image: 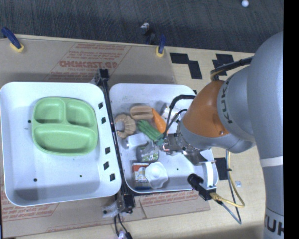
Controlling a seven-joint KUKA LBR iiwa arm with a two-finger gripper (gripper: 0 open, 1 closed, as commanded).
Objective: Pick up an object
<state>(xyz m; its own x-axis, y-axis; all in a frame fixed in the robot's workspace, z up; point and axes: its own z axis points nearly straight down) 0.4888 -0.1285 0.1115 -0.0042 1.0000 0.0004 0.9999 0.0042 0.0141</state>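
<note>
The right bin holds a jumble of small objects. A tan bread roll and an orange carrot lie near its far side, with a green leafy piece just below them. A brown round piece sits at the bin's left wall. Nearer the front are a small printed packet, a white cup and a red-and-white carton. My gripper hangs low over the middle of this bin, beside the green piece and just above the packet. The orange wrist band hides the bin's right part.
The left bin carries a green divided plate. A black hinge strip runs between the bins. Cardboard covers the bench, with blue clamps at its far edge. A yellow cable trails at the front right.
</note>
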